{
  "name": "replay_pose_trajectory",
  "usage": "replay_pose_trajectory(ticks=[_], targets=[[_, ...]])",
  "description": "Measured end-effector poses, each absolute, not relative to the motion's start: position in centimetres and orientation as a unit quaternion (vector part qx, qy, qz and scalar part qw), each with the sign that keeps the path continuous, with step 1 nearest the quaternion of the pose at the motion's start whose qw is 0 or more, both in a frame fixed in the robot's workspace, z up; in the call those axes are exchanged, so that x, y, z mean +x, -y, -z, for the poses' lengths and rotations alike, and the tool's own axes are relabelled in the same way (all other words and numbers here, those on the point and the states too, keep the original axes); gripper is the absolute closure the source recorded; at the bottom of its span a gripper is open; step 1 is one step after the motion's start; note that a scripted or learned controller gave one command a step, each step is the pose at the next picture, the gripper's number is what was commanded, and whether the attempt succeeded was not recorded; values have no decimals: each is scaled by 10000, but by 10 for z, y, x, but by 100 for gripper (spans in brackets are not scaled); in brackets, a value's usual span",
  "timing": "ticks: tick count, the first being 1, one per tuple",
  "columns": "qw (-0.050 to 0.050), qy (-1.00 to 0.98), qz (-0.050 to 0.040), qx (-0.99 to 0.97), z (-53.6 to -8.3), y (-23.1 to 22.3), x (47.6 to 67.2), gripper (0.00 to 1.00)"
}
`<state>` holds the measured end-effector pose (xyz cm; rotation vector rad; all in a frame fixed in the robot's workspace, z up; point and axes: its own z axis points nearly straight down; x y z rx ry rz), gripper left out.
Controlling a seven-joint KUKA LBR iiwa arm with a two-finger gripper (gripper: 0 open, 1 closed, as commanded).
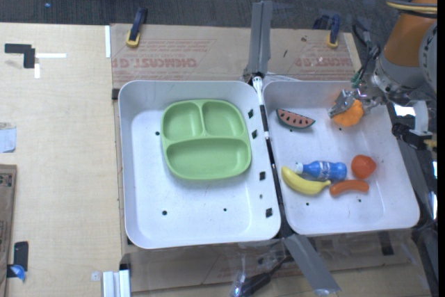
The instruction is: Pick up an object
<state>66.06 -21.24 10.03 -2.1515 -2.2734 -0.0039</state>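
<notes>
In the upper right of the frame the gripper (pixel 345 106) sits low over the right bin (pixel 389 219), its fingers clamped on a small orange object (pixel 350 115) that shows between and just below them, near the bin's far edge. The orange piece is rounded, matte and plastic-looking, its exact kind too small to tell, and it bulges toward the lower right of the fingertips, so the hold looks to be on its upper-left part. Whether it is clear of the bin floor cannot be told from this slanted view. The move to come would likely be a straight lift, and an off-centre hold could let the piece slip. The rest of the bin's things lie well apart toward the lower middle: a flat watermelon slice (pixel 295 119) to the left, and a cluster of a curved yellow banana (pixel 304 182), a blue and white bottle (pixel 322 169) lying lengthwise left to right, a round tomato (pixel 363 165) and a long orange carrot (pixel 349 187). The left bin (pixel 139 219) holds a smooth green divided plate (pixel 206 139).
</notes>
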Motion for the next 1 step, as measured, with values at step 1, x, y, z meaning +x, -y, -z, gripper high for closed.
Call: replay_pose_trajectory(ticks=[1], targets=[[-5, 7285, -3, -6850, -198, 156, 659, 100]])
